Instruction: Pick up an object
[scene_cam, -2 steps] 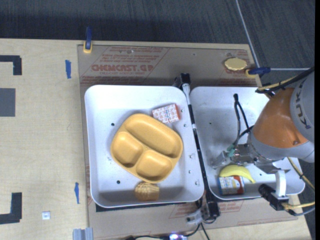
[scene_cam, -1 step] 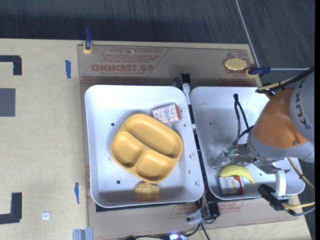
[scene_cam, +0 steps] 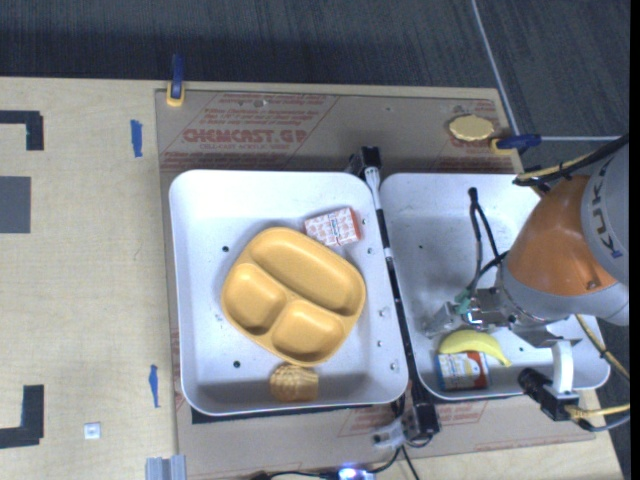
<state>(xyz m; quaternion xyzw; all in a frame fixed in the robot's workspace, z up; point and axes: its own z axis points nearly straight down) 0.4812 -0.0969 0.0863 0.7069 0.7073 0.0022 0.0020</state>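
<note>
We find the tool [scene_cam: 480, 313] low in the right bin [scene_cam: 430, 208], just above the banana [scene_cam: 474, 343], whose long axis runs left to right across the bin, with a small can [scene_cam: 462, 370] touching its lower side; we cannot tell how the tool stands, since the wrist hides it

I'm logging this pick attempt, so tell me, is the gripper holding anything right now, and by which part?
It cannot be told. The gripper is low in the right bin, just above the banana and the small can, but its wrist hides any contact.
</note>
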